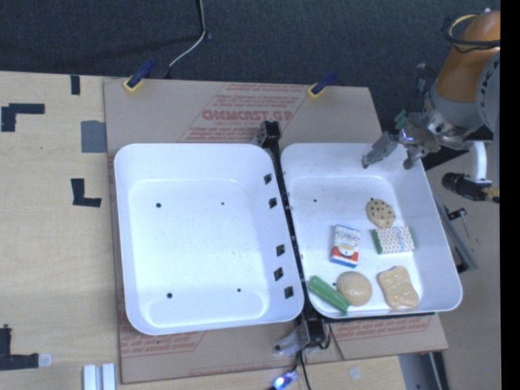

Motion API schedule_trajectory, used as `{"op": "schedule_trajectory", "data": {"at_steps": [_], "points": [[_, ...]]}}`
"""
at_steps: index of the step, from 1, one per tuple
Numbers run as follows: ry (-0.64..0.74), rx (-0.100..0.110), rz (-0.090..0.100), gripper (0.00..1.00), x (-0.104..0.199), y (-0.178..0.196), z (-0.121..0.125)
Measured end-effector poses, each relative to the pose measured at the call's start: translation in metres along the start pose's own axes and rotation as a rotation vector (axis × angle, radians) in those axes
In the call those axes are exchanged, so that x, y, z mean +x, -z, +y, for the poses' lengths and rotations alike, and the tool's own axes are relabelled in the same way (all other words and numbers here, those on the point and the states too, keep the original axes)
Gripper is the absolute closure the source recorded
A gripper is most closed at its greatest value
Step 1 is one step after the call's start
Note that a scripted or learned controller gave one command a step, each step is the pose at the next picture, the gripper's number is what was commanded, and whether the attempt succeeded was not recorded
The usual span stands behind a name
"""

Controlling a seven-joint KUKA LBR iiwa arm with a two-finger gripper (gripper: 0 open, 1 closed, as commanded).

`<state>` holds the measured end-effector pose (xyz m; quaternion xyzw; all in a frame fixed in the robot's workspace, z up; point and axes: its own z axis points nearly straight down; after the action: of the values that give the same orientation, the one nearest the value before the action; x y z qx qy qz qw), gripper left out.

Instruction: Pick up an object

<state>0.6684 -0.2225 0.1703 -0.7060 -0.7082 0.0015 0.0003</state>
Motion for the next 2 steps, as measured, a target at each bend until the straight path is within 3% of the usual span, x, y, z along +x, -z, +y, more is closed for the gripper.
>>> {"op": "schedule_trajectory", "data": {"at_steps": [2], "points": [[-0.001,-0.003,0.0,0.0,-0.0003,0.0109,0.0004]]}}
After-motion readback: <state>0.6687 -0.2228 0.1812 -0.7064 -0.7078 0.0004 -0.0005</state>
